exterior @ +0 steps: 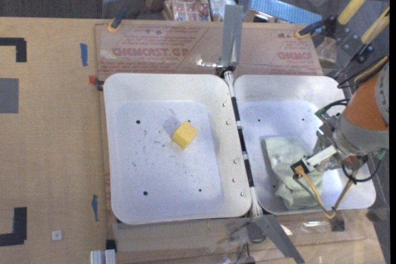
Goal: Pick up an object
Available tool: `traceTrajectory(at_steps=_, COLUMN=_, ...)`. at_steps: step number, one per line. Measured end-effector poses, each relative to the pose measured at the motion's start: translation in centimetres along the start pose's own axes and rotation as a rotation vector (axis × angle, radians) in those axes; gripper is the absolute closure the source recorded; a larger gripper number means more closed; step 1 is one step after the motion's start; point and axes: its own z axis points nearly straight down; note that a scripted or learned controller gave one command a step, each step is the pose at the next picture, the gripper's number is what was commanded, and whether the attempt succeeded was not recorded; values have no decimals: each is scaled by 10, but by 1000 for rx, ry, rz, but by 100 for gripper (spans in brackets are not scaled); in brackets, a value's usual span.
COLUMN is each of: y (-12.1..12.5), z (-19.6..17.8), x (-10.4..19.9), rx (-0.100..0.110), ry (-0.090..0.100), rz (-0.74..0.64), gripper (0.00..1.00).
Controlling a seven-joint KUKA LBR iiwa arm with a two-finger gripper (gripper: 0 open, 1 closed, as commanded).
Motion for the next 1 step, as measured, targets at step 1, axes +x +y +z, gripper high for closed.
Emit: traceTrajectory(at_steps=1, y=34, z=-176, x=-51, rx=9, ry=-11, rz=-164, gripper=100)
